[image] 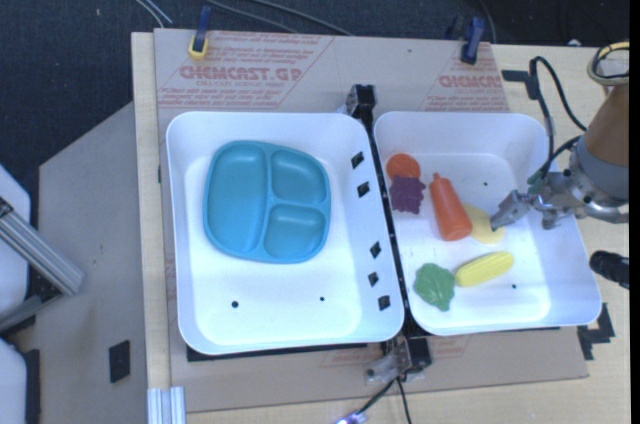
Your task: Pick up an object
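Green plastic broccoli (434,284) lies at front of right white bin (560,297), w/ yellow plastic corn cob (484,267) just beside it. Gripper (503,213) sits low by a pale yellow toy (487,230) & orange plastic carrot (449,207); whether it's spread or pinching, can't tell

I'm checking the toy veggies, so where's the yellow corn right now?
In the camera view, the yellow corn lies in the right bin, near its front edge, just right of the green broccoli and below the orange carrot.
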